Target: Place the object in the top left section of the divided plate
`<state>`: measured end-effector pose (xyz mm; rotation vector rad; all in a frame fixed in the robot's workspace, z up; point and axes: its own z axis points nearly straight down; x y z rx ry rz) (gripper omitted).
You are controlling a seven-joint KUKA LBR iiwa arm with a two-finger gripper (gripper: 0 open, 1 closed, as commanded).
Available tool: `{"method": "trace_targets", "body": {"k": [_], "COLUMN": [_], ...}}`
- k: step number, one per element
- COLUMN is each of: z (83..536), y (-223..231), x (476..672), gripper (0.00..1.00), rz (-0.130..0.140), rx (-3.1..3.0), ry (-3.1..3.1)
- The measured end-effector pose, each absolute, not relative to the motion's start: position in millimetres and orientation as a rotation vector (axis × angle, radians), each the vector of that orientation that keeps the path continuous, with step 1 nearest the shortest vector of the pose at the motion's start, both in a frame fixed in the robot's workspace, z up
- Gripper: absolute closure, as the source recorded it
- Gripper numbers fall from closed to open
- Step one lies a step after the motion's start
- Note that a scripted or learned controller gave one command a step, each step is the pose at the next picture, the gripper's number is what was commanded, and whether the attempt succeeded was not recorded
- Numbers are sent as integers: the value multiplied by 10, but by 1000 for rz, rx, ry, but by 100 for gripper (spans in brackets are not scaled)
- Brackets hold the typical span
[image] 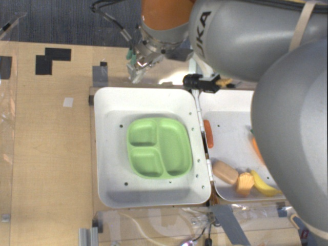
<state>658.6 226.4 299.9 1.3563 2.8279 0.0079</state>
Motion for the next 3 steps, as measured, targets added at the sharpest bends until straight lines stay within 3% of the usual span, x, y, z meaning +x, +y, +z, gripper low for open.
{"method": "trace_targets", "body": {"k": [1, 3], "z": [2631, 2435], "y": [2230, 2128], "x": [6637, 6617], "gripper": [100, 100], "rz": [7, 6], "rx": [1334, 987], "ry": [2838, 2976]}}
